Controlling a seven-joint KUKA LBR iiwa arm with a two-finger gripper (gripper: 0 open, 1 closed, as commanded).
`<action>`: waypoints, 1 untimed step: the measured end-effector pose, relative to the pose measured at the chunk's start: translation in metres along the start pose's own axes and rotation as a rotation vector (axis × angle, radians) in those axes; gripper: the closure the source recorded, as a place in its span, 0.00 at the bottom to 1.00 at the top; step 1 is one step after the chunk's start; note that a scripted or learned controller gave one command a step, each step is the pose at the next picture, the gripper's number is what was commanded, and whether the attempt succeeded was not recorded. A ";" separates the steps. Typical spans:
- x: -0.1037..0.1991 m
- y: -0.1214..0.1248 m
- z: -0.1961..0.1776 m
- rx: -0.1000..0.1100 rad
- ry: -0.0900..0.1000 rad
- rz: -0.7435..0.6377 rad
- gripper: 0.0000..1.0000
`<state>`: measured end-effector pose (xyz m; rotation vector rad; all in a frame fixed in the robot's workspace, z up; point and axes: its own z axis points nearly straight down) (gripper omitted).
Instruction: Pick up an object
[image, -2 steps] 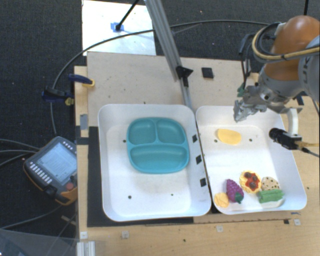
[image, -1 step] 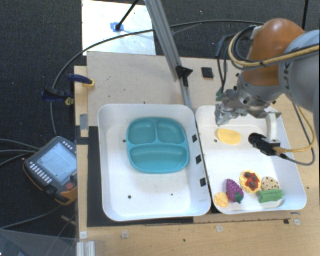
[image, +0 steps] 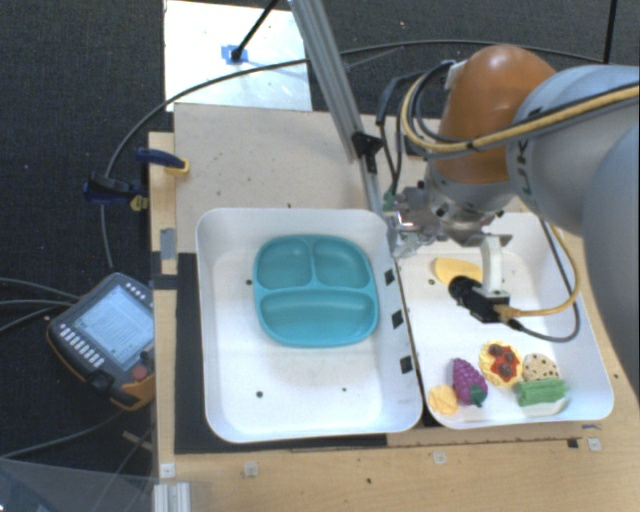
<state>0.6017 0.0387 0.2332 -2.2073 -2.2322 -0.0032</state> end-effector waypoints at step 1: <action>0.051 -0.008 0.015 0.001 -0.001 0.002 1.00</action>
